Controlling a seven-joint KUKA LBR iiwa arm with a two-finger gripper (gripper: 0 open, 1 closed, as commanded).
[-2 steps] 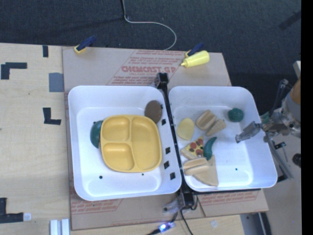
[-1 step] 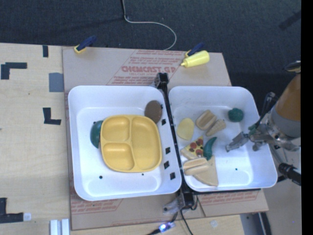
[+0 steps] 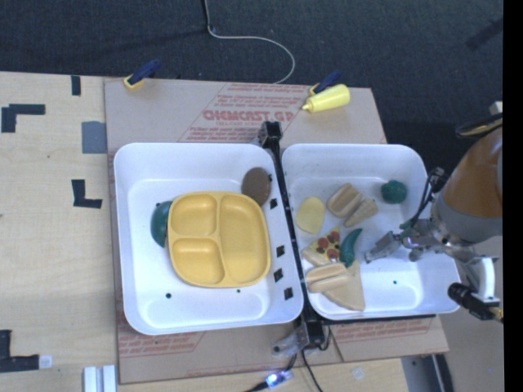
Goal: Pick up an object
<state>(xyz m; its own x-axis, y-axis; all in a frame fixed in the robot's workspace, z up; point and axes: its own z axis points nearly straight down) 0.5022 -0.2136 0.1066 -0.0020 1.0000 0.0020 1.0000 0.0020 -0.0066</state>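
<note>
Yellow plastic, a three-section divided plate (image 3: 219, 238) fills the left bin (image 3: 131, 219) and covers most of a teal object (image 3: 160, 223); a brown round piece (image 3: 257, 184) sits at its upper right. Red print on the cardboard (image 3: 245, 114) reads roughly "CHEMCAST GP". In the right bin (image 3: 409, 163) lie toy foods: a pale disc (image 3: 310, 215), bread slices (image 3: 351, 203), a teal ball (image 3: 394, 191). Whether the gripper (image 3: 382, 248) is spread or closed I cannot tell; nothing is visibly held.
</note>
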